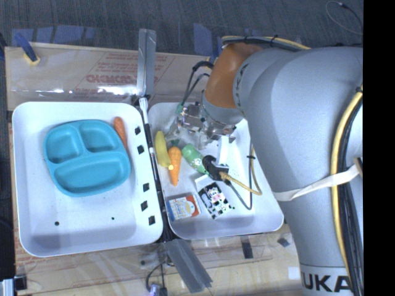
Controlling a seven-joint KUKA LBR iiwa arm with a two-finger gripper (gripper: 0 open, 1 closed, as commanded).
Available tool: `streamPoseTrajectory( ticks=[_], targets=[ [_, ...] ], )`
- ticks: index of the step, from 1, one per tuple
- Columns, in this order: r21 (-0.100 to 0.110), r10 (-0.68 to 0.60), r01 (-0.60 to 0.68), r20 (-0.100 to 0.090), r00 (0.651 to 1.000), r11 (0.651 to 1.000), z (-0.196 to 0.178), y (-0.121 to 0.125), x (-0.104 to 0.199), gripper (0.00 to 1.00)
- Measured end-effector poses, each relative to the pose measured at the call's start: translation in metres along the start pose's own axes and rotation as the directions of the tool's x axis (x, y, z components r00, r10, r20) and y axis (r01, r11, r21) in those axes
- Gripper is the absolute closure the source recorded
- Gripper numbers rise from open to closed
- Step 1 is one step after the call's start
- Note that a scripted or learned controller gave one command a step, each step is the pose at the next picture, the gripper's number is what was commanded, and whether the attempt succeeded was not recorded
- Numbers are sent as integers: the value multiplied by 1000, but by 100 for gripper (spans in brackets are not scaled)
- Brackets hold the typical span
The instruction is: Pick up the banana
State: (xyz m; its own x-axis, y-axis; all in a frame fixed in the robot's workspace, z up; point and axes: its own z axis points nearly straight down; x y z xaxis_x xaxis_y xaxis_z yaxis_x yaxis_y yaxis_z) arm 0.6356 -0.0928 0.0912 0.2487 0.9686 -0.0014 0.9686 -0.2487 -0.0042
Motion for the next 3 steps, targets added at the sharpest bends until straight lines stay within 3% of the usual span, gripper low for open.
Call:
streamPoseTrajectory(
  ticks=[1,2,3],
  targets=[
    [-2,217,-217,-2,976,976,-1,31,-35,0],
    [2,150,-150,-2,989,989,0,6,-1,0],
    [5,146,-146,-2,989,989,-10,6,0,100]
  ],
)
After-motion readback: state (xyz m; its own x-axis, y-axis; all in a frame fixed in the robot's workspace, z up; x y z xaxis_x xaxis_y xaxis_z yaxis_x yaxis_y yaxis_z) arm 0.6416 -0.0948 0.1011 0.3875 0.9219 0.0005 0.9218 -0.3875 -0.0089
